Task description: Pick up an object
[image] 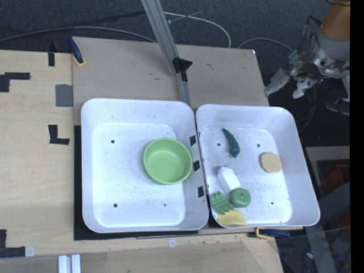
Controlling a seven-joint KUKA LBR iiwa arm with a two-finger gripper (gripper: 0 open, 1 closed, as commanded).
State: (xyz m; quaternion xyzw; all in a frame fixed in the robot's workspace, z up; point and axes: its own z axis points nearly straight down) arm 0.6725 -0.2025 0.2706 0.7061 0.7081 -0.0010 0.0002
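Two shallow white bins sit side by side on a wooden bench, seen from above at a slant. I take the right bin (296, 169) as my landmark. The left bin (102, 169) touches its left wall, and a light green bowl (167, 161) stands upright in that bin, near the shared wall.

Inside the right bin, a dark green pepper-shaped piece (231, 142) lies toward the far left part. A round tan disc (271, 162) lies toward the right wall, apart from everything else. A small white bottle (229, 180) lies on its side near the middle-left. Just in front of it sits a round green piece (240, 197), with a green ridged piece (220, 202) close to its left, by the near-left corner. A yellow piece (234, 217) lies against the near wall, touching or nearly touching the ridged piece.

My gripper (293, 81) hangs outside the right bin, beyond its far right corner and off the bench, over dark floor. It carries nothing that I can make out; whether it is released or clenched I cannot tell. My orange-banded wrist (335, 21) sits above it.
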